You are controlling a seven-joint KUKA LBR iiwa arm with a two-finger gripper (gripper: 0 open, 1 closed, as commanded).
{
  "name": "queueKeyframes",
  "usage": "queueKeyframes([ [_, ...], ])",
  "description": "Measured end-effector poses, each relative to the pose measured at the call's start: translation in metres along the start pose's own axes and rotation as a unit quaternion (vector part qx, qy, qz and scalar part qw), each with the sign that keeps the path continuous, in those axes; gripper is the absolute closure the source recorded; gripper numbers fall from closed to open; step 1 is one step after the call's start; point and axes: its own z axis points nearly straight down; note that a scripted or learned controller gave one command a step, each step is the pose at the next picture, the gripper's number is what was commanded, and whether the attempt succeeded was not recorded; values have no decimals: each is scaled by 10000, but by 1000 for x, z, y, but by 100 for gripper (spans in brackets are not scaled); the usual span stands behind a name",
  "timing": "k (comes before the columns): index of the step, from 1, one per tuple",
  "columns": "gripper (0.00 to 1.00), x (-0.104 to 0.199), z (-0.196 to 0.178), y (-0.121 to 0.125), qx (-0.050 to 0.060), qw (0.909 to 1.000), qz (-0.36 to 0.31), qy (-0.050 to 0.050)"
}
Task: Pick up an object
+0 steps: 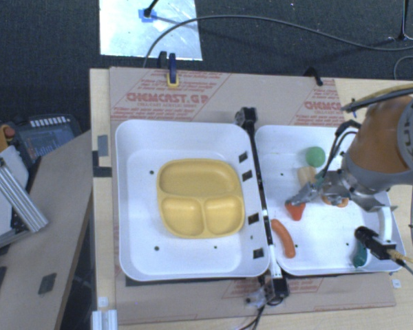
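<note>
The arm comes in from the right over the right bin [282,146], and its gripper [297,199] points left and down toward the bin floor. Just under the tip lies a small red-orange piece [295,212] — it looks to be touching or nearly touching the fingers, though at this size I cannot tell whether they are spread or pressed together, nor whether anything sits between them.

A longer orange sausage-shaped piece [283,238] lies a little nearer the camera and slightly left of the tip, its long axis running from upper left to lower right. A green ball [314,156] and a tan piece [305,177] sit on the far side of the gripper, close beside the wrist. The yellow divided tray [200,197] rests in the left bin [141,143], well apart.

The red-orange piece is the nearest candidate — directly below, needing only a short descent.
</note>
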Motion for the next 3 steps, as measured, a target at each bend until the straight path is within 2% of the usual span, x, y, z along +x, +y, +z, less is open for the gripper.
queueKeyframes([
  [1,100,-1,-14,2,-46,10000,-8,-28],
  [2,100,2,-62,-3,-3,10000,-17,-25],
  [3,100,2,-115,-1,-11,10000,-19,-28],
])
